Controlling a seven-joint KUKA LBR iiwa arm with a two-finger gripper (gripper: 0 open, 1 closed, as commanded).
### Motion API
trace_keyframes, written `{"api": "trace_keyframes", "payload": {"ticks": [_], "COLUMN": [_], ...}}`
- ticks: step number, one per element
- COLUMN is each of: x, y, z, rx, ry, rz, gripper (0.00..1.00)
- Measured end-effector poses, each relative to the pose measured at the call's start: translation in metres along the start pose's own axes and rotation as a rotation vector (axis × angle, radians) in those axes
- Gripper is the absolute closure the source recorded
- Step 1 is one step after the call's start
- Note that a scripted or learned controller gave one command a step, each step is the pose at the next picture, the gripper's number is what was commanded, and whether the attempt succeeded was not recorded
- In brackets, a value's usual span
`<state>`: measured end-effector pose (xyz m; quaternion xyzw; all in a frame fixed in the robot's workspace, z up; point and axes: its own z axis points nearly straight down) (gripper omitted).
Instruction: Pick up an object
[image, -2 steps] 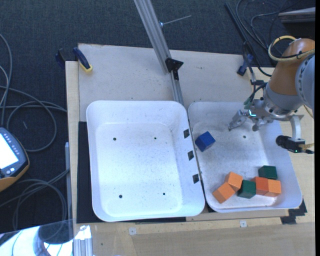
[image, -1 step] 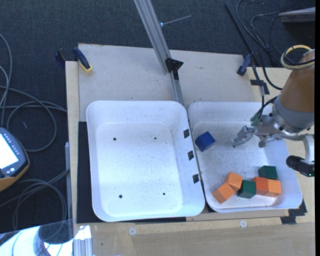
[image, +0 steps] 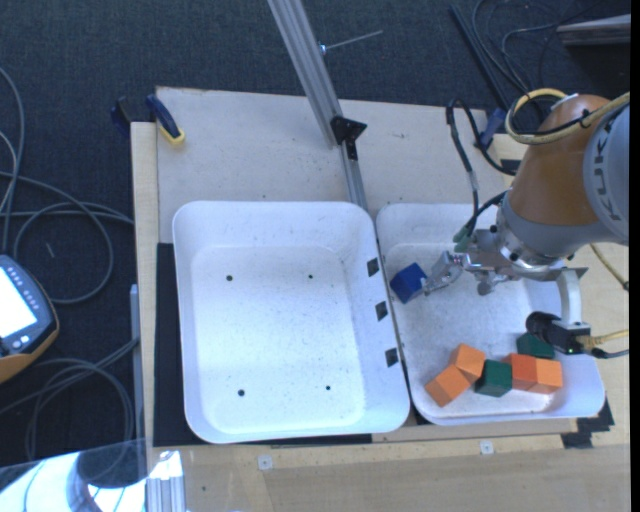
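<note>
Camera view from above, looking down at a slant on the pale wooden bench (image: 250, 150) with its 2 shallow white plastic bins side by side. All the action is in the right bin (image: 425, 222); the left bin (image: 190, 300) sits right up against it.

The grey arm with the orange band (image: 560, 180) comes in from the right and hangs over the far half of the right bin, with the 2-finger gripper (image: 437, 278) pointing left toward the wall shared by the 2 bins.

The small blue block (image: 407, 283) is right at the tip of the gripper, near that shared wall. It looks like it's touching or just beside the tip. Honestly, I can't tell from this angle whether the gripper is spread, pressed together or pinching the block.

Down in the near corner of the right bin, well apart from the blue block, there's a tight little pile: 2 orange cubes (image: 449, 384) on its left, a dark green cube (image: 495, 377) in the middle, more orange blocks (image: 535, 373) on its right, and another dark green piece (image: 535, 347) just behind those.

Other stuff: a blue-and-yellow clamp (image: 165, 118) on the bench's far left corner, a silver metal pole (image: 312, 75) slanting down toward the gap between the bins, and loose cables (image: 40, 220) on the dark carpet to the left.
</note>
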<state>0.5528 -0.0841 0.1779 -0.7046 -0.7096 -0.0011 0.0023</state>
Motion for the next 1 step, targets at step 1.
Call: {"api": "trace_keyframes", "payload": {"ticks": [1], "x": [-0.0709], "y": [0.0413], "z": [-0.0048], "rx": [-0.006], "ry": [-0.009], "rz": [0.011], "gripper": [0.0]}}
